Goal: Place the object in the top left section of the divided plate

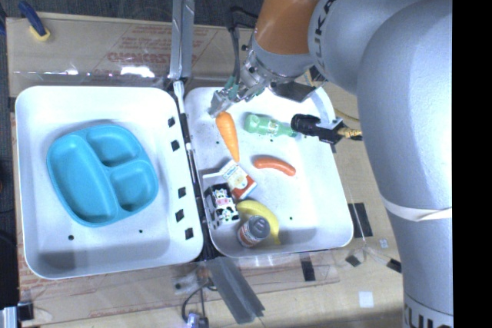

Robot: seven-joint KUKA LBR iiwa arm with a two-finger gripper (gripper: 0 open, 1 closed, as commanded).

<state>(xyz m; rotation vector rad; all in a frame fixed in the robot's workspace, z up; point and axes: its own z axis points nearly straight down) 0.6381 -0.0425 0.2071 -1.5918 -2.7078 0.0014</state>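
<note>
The claw (pixel 224 97) is at the upper left corner of the right bin (pixel 327 230), just above the top end of the carrot (pixel 227 134). Whether it is spread or pressed together, I cannot tell, because it is small and blurred. The carrot lies on the bin floor, pointing down, and I cannot tell if the claw touches it. Beside it to the right is a green bottle (pixel 269 124), and below that a sausage (pixel 274 164). Lower in the bin are a small carton (pixel 239 180), a banana (pixel 256 210) and a can (pixel 256 230). The blue plate (pixel 77 188) rests in the left bin (pixel 46 100), well apart from the claw.
</note>
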